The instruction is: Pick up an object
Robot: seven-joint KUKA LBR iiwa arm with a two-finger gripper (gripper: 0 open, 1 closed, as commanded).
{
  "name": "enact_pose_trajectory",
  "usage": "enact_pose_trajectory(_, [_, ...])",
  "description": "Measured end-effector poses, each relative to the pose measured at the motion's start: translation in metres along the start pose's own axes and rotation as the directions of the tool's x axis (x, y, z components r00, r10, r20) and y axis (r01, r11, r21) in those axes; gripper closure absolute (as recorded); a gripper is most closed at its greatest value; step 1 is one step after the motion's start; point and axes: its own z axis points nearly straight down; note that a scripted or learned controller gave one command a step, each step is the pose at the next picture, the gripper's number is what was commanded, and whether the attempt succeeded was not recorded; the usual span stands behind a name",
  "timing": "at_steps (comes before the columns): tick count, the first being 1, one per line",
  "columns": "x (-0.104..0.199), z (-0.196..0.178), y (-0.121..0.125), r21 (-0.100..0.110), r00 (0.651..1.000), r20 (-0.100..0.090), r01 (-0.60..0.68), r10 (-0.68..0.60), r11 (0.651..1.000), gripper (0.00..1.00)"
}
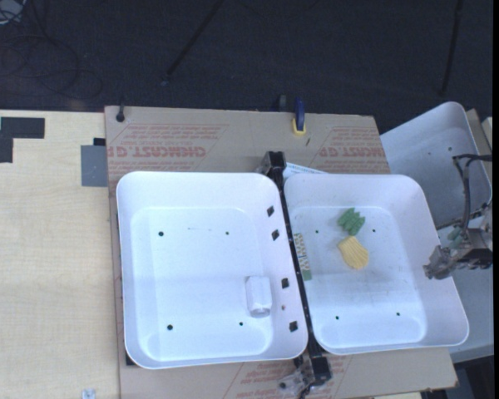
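Two white bins are sitting side by side on a brown cardboard sheet (233, 144). The sheet is carrying red print, upside down from this camera, reading roughly "CHEMCAST GP"; the same mark is repeating, partly cut off, at the right near the top edge and along the bottom edge. I can't confirm every letter.

The left bin (141, 214) is holding one small white cylinder (259, 295), lying near its right wall toward the front. The right bin (416, 206) is holding a green toy piece (350, 220) with a yellow toy piece (354, 253) just in front of it, the two close together, possibly touching, in the bin's middle. A narrow strip with small print (301, 255) is lying against that bin's left wall; the text is too small to read.

The gripper (449, 260) is hovering at the right bin's right rim, well apart from the toys, nothing between its fingers visible. Open or closed: can't tell, too small and blurred.

A blue-and-yellow clamp (299, 119) is sitting on the sheet's far edge.
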Motion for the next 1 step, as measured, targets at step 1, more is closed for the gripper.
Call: enact_pose_trajectory(1, [-0.0008,-0.1924,0.0229,-0.024,1.0,0.01,0.004,-0.004,1.0,1.0])
